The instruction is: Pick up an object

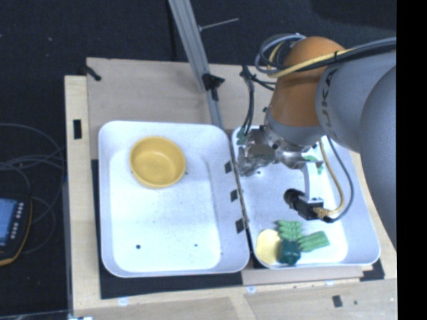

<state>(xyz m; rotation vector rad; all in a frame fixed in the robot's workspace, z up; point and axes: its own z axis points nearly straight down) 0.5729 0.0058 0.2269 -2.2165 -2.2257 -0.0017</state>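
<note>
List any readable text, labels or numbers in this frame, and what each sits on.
"KU": partial vertical lettering on the grey arm, the rest hidden.
Handheld device at the left edge: blue screen lit, contents too small to read.
No readable text on the yellow bowl or the white bins.

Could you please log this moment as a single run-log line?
arm: over right bin | gripper: near its left wall | yellow bowl: left bin | green toys: right bin front | grasp: unconfirmed

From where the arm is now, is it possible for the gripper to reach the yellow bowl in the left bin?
Probably yes. The yellow bowl sits alone in the left bin with nothing over it. The gripper hangs in the right bin, close to the divider, so crossing over looks unobstructed.
</note>
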